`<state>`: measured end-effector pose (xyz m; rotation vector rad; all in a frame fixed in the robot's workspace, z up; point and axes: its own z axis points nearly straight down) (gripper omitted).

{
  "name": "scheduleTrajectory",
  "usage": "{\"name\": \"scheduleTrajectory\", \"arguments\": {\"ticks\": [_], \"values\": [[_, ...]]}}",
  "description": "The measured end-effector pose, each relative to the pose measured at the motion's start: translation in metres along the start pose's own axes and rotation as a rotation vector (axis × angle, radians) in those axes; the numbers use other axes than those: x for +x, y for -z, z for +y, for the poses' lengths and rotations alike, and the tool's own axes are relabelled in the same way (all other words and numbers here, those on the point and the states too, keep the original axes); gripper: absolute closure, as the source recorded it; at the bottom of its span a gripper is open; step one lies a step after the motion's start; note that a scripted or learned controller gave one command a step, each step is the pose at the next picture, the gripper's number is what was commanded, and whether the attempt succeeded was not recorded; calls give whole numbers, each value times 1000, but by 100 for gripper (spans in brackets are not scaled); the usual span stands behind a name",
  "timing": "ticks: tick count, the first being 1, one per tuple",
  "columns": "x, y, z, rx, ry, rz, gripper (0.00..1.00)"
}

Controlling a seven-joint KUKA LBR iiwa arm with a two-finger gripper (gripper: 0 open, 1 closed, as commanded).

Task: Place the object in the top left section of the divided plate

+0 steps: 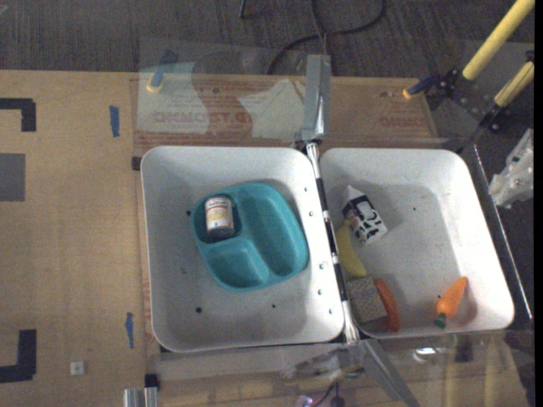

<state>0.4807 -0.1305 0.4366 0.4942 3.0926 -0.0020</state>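
A teal divided plate [254,237] lies in the left bin [170,303]. A small jar [220,215] with a dark lid and a yellowish label stands upright in the plate's top left section. At the far right edge, beyond the right bin's rim, a pale grey part that looks like my gripper [517,175] hangs well away from the plate and the jar. Nothing is seen held in it.
The right bin [433,227] holds a white and black carton [365,217], a banana [349,253], a sponge [366,299], a red-orange piece [389,303] and a toy carrot [450,300]. Yellow-handled tools [501,32] lie at the back right.
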Motion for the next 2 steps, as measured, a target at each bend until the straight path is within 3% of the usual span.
{"name": "scheduleTrajectory", "arguments": {"ticks": [2], "values": [[-34,0,-88,0,724,-1,100]]}}
